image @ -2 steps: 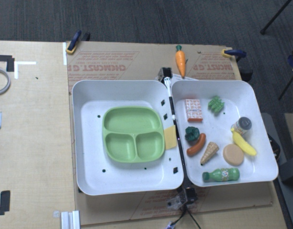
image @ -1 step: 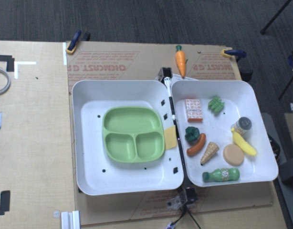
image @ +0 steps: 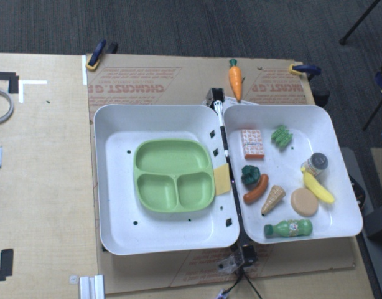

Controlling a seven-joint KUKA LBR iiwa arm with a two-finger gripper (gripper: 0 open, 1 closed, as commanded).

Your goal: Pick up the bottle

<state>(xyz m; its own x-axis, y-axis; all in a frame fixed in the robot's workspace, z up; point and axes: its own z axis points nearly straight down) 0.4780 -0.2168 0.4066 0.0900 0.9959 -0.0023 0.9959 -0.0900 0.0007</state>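
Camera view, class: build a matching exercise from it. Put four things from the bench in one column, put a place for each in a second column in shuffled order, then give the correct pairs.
Things:
1. green bottle
2. carrot
3. green divided tray
4. broccoli

Places:
A. in the left bin
B. on the cardboard beyond the bins
C. lying on its side by the near edge of the right bin
D. towards the far side of the right bin, beside the red and white box

Pairs: 1-C, 2-B, 3-A, 4-D
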